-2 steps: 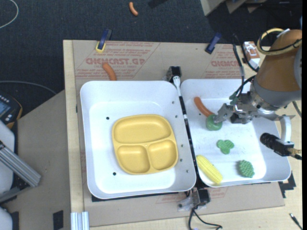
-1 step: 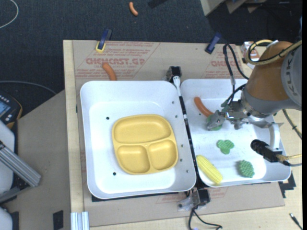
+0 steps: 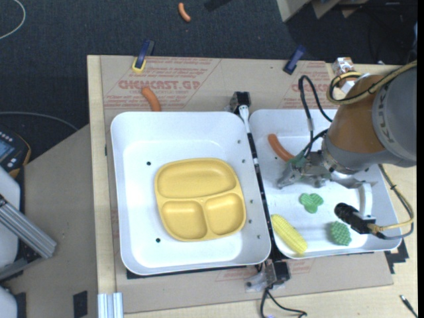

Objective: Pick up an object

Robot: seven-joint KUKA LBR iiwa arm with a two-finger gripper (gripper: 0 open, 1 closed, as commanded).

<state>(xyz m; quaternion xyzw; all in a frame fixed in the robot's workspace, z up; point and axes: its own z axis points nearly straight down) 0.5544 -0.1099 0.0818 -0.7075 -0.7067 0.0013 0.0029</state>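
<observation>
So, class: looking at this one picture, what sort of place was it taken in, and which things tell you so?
Most likely a robotics lab or test bench. A grey and orange robot arm reaches over two white bins, toy food such as a plastic corn cob lies in one, and loose cables trail about.

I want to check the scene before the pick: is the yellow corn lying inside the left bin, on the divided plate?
No, the corn lies in the right bin, near its front left corner, apart from the yellow divided plate.

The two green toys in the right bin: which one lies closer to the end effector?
The green toy in the middle of the right bin, just below the end effector. The other green toy sits farther off, near the bin's front edge.
</observation>
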